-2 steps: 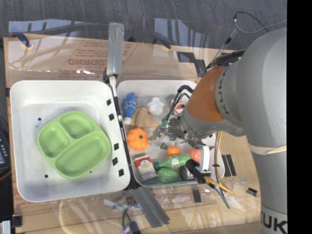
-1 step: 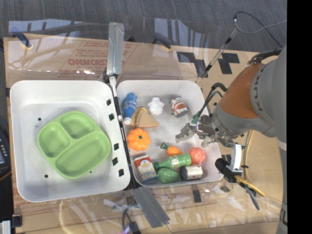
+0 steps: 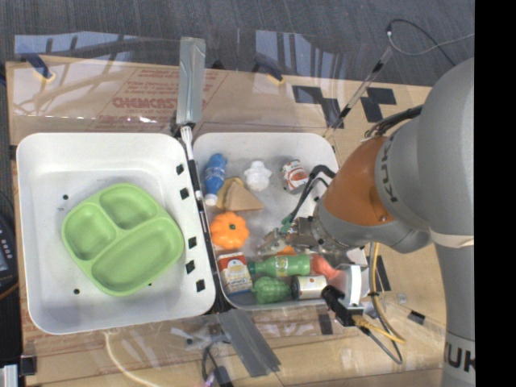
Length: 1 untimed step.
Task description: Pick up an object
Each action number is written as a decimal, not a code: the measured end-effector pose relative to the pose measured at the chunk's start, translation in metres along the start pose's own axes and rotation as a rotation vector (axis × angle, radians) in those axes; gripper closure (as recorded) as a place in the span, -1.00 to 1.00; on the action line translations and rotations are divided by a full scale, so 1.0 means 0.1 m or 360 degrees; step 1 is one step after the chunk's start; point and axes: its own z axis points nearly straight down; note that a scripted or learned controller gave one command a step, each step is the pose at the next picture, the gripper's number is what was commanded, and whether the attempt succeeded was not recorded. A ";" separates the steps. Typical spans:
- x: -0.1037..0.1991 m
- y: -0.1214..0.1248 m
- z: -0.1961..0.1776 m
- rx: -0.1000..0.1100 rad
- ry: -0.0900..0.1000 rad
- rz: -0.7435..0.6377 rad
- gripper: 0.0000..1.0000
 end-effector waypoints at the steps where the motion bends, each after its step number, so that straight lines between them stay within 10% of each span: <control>1: -0.01 -0.10 -0.14 -0.0001 0.0000 -0.0414 -1.00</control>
